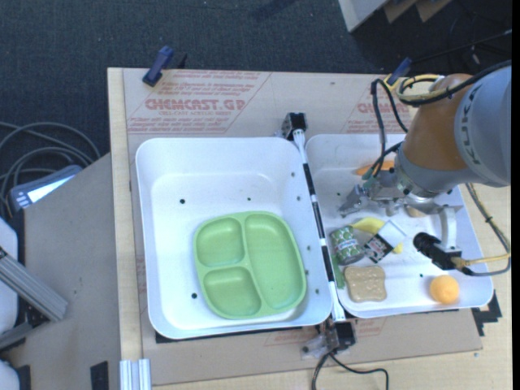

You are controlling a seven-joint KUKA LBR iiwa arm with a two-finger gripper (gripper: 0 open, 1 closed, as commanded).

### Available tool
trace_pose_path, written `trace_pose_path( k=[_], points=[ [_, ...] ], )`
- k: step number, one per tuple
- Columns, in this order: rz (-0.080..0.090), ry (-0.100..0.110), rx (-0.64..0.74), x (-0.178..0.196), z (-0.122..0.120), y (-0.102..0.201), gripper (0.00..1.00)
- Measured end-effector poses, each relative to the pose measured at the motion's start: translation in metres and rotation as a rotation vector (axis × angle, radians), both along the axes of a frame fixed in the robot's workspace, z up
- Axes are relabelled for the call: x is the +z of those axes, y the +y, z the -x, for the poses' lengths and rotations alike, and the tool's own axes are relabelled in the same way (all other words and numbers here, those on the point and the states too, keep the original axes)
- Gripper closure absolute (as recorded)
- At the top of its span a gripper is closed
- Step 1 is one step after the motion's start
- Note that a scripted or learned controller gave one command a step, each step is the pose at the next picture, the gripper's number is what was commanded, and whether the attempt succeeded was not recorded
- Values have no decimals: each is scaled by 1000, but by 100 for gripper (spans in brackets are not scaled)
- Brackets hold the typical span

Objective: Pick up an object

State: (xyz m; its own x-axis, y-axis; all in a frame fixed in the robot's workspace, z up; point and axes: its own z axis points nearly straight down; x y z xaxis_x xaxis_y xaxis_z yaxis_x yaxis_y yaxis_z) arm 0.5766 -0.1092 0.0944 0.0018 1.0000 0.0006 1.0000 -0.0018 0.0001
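Reaching in from the right, your arm (455,136) has the gripper (357,201) low over the middle of the right bin (333,173), tips pointing toward the divider between bins. You can't tell from this angle if it's open or closed, and nothing visibly sits in it. Pickable stuff is all in that right bin: a yellow piece (370,225) just below the gripper, a green packet (344,244) near the divider, a small dark printed packet (375,249) touching it on the right, and a white card (396,232) beside those. A tan toast slice (365,283) lies at the front edge, an orange ball (444,289) in the front right corner, and a small orange item (367,170) is half hidden behind the wrist. Your left bin (203,169) holds a green divided plate (248,262), flat, toward the front.
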Motion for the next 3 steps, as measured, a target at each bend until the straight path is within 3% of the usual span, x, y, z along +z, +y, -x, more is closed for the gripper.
trace_pose_path(
  k=[1, 2, 3],
  points=[
    [0, 2, 1, -10, 40, 1, 0],
    [1, 0, 1, 0, 39, 0, 100],
    [0, -3, 3, 126, 2, 57, 100]
  ],
)
